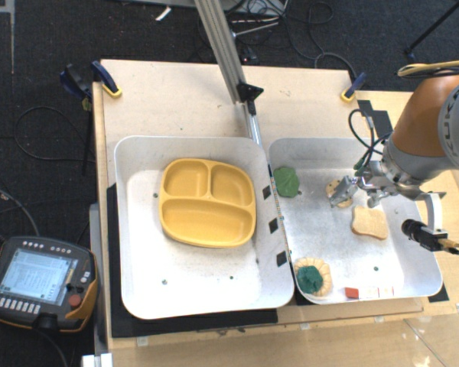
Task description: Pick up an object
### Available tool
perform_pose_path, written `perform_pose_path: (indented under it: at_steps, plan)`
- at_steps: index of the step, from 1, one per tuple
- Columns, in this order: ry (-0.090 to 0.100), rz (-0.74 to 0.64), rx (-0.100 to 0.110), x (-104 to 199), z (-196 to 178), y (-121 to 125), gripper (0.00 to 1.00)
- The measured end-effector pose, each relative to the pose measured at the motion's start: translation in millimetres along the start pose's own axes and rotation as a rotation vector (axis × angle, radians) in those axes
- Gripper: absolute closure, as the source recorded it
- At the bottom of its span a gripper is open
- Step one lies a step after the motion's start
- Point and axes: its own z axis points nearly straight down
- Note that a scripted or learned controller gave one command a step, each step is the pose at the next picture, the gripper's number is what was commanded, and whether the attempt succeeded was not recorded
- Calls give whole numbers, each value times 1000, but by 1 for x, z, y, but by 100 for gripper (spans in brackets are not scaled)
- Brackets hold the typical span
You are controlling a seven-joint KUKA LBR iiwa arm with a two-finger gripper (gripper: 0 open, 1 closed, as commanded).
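no readable text, teach pendant (37, 280) screen too blurred to read

Left bin (138, 281): yellow tray (208, 203) fills the middle, with open floor around it. Right bin (413, 281): bare centre between green lump (286, 181), toast (369, 224), and cookie (312, 277); arm (432, 128) overhangs the right side.

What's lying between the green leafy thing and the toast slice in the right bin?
In the camera view, the gripper sits between the green leafy piece and toast slice.
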Motion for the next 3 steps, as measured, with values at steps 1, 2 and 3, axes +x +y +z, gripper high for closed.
perform_pose_path:
  at_steps: [1, 2, 3]
  plan:
    - [-2, -1, -7, 0, -14, 2, 100]
    - [-2, -3, -10, 8, -66, -4, 100]
    - [-4, -3, -14, 5, -130, -3, 100]
